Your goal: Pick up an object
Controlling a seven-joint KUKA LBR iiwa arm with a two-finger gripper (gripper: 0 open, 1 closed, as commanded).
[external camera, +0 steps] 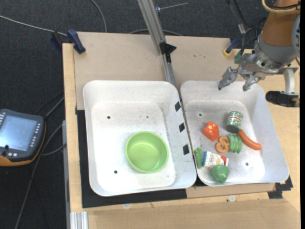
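Observation:
My gripper (236,82) hangs open above the far edge of the right bin (271,128), its two fingers spread with nothing between them. Below it in that bin lie a small green-and-white can (234,120), a red pepper-like piece (210,130), an orange ring (222,144), a green ridged piece (234,143), an orange carrot (249,139), a small colourful box (210,159) and a green round fruit (219,173). All of them sit toward the bin's near half, well apart from the gripper.
The left bin (105,109) holds a light green bowl (147,151). A metal pole (153,25) slants down to the seam between the bins. A handheld pendant (19,136) lies at the left; blue clamps (76,41) grip the board's far corners.

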